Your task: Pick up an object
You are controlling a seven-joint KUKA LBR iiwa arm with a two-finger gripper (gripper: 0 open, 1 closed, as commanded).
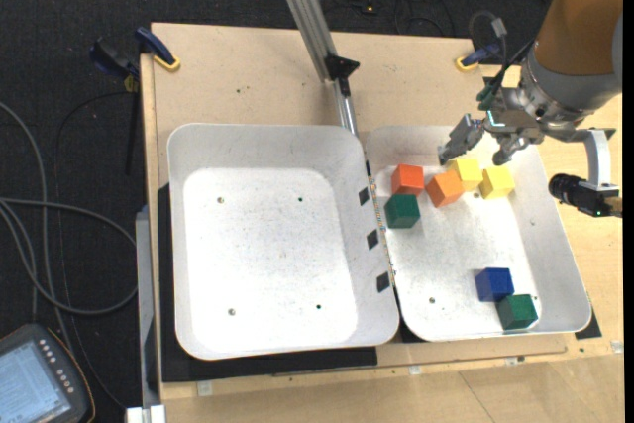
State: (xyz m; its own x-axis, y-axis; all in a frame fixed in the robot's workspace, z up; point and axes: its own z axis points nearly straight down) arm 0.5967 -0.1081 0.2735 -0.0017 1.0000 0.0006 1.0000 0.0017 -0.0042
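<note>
The bench [297,64] fills the middle of the frame, and on it the left bin [198,154] is the largest thing, lying bare of blocks, with the right bin [555,263] beside it holding every candidate for the pick. The arm [580,15] comes in at the upper right, and its gripper [482,146] hangs over the upper part of the right bin with its two dark fingers spread apart and nothing between them. Just below it sits a tight cluster: an orange block [445,186] tilted on a corner, a yellow block [497,180] touching it on the right, a second yellow block [470,167] partly hidden behind it, a red-orange block [407,178] to the left, and a green block [401,211] touching that one from below. Toward the lower right of the frame a blue block [493,283] and a dark green block [517,311] sit together, well apart from the cluster. These look like small rigid cubes, probably light and stiff, with flat, parallel faces that should take a pinch well, though smooth sides may slip if caught on an edge. The crowding is the difficulty: fingers need free gaps on two opposite faces, so the yellow block's outer sides or the blue block look like easier holds than the wedged orange one.
</note>
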